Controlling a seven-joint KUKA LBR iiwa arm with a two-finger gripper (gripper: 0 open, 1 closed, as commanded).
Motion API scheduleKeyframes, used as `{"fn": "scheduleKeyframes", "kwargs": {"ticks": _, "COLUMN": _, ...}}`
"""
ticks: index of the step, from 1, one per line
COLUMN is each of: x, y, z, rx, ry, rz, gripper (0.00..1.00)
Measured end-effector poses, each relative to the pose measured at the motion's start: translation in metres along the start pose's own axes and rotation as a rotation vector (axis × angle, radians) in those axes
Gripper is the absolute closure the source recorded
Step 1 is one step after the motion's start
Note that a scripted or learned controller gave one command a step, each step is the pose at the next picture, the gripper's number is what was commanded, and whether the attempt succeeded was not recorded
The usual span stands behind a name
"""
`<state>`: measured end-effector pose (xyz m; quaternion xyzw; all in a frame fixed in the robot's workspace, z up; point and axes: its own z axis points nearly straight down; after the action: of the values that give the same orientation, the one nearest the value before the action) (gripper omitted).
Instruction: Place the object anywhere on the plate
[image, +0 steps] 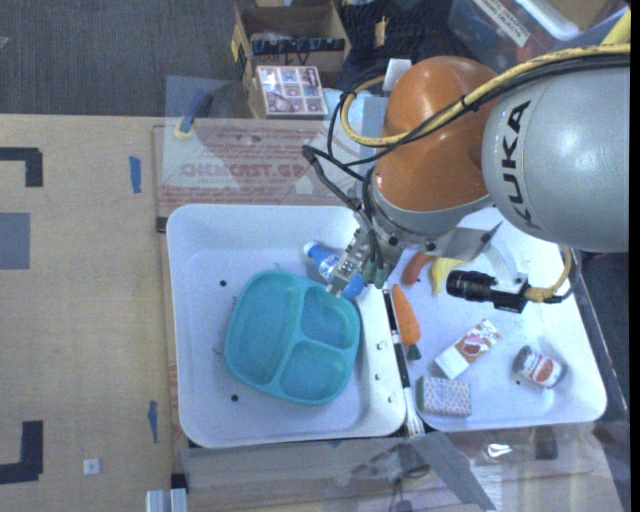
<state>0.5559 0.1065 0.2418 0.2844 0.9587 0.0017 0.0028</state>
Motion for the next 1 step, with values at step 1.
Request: {"fn": "scheduleKeyframes", "kwargs": {"ticks": 1, "x": -0.0001, "y": -0.0002, "z": 0.0000, "rx": 0.000, "ry": 0.000, "rz": 0.000, "gripper": 0.00}}
